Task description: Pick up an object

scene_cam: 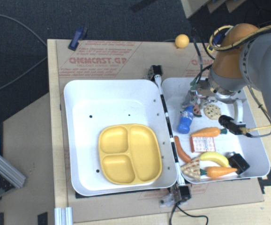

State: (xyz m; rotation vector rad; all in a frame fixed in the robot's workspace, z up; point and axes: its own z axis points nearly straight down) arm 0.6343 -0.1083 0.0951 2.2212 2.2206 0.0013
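The robot arm's jaws [197,99] hang low over the right bin [262,159], their state impossible to tell. A blue bottle [186,120] lies just below-left of them, a cookie [212,110] just to their right.

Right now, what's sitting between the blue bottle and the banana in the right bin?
In the camera view, between the blue bottle and the banana lie an orange carrot and, just below it, a small red-and-white card.
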